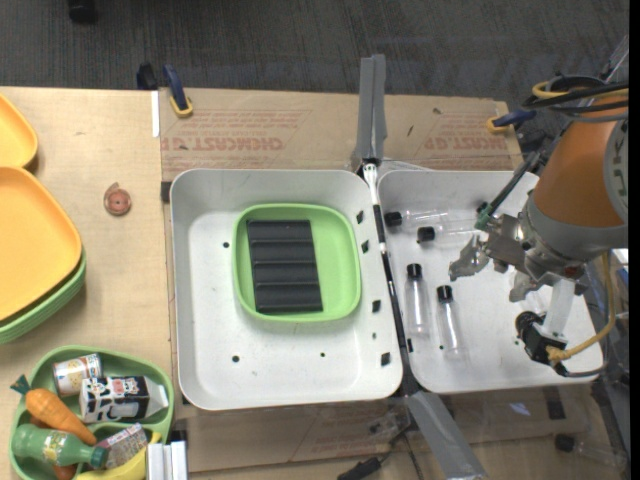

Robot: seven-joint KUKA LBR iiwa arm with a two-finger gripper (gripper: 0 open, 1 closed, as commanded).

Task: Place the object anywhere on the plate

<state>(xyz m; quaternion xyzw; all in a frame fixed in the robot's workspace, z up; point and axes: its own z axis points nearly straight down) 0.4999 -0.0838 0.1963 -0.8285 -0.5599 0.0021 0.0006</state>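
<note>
Two white bins are sitting side by side on your desk (120,148). You are seeing the green plate (297,263) lying in the left bin (200,358), carrying a black ridged block (285,265). Several clear tubes (447,318) with black caps are lying in the right bin (470,373), long axes mostly pointing toward you. Your claw (478,256) is hovering over them; how far open it is cannot be told.

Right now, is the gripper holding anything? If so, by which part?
Cannot be told. The gripper hangs over the right bin, above the clear tubes lying there, and the view does not show anything between its fingers. The green plate sits in the left bin.
</note>
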